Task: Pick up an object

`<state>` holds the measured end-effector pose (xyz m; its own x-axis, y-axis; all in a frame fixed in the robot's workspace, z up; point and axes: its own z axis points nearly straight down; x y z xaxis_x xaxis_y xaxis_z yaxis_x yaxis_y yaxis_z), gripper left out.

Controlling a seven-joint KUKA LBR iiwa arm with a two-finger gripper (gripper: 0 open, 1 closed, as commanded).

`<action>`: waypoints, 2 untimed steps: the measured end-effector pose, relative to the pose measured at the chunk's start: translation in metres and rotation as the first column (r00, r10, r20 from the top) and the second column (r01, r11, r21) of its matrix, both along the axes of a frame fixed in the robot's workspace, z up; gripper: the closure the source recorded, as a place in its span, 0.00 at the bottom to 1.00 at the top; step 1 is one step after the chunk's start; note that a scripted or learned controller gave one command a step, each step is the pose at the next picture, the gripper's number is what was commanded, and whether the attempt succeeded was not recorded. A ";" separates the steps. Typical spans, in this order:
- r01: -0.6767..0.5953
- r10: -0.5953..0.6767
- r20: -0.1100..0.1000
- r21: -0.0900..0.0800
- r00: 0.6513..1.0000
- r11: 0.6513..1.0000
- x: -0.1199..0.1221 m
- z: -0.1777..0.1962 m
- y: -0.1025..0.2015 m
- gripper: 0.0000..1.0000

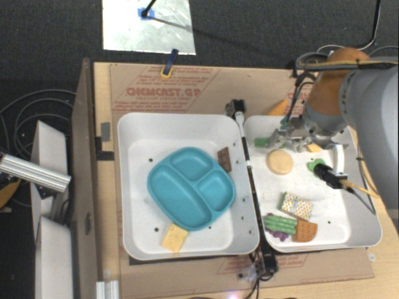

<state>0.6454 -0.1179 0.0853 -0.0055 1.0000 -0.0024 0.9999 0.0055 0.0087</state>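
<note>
2 shallow white bins sit side by side on the surface (pixel 156 89), which is covered by a cardboard sheet with red print.

The left bin (pixel 134 185) holds a teal plate (pixel 190 187) divided into 3 compartments, lying flat and turned at an angle in the middle of the bin. A small brown block (pixel 224 159) touches the plate's back right edge, close to the wall between the bins. A yellow block (pixel 174 237) lies at the plate's front edge, near the bin's front wall.

The right bin (pixel 355 223) holds the rest. A tan round disc (pixel 280 162) lies in its back left part, and a small green piece (pixel 261 142) lies just behind it, near the dividing wall. A second green piece (pixel 315 166) lies to the right of the disc. Toward the front, a patterned square (pixel 296 205) lies above a green and purple item (pixel 280 223), which touches an orange waffle-like piece (pixel 305 231) on its right.

The arm (pixel 368 104) reaches in from the right. Its claw (pixel 292 139) is low over the back of the right bin, just behind the tan round disc and just right of the small green piece. From this angle I cannot tell whether the claw is spread or pressed together, nor whether it pinches anything.
</note>
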 end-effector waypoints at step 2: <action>0.002 -0.002 -0.004 0.003 1.000 1.000 -0.049 0.010 0.018 1.00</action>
<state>0.5960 -0.1000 0.0957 -0.0030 1.0000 0.0002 1.0000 0.0030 0.0044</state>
